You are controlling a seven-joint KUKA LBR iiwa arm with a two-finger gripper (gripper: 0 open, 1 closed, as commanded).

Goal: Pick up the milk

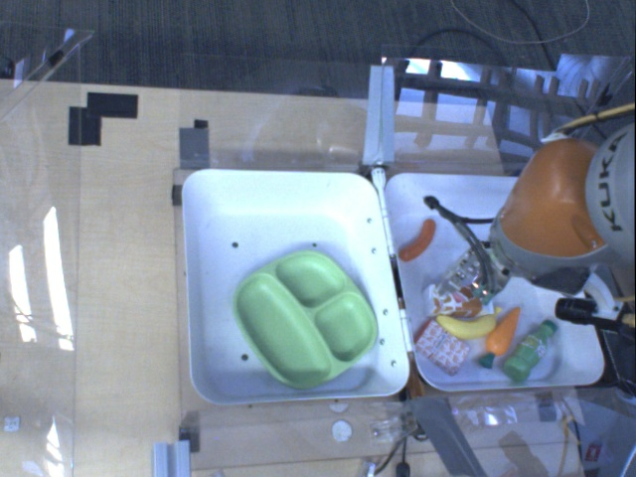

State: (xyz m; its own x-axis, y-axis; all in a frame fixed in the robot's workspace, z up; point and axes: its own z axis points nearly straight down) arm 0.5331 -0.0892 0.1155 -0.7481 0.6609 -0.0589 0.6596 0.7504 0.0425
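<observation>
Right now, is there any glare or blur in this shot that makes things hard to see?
In the camera view, bright glare streaks lie on the clear panel at left and on the far rail; the white bins are evenly lit, the green tray sharp with a soft shadow. The small items under the tool are cluttered, so its fingers are hard to read.

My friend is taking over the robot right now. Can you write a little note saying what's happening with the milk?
End effector: low in the right bin, over the food pile; grip unclear.
Milk: probably the small red-and-white carton at the bin's front, beside the banana; not lifted.
Nearby: carrot, green bottle, sausage.
Green tray sits in the left bin.
Left: grasp and lift the milk.
</observation>
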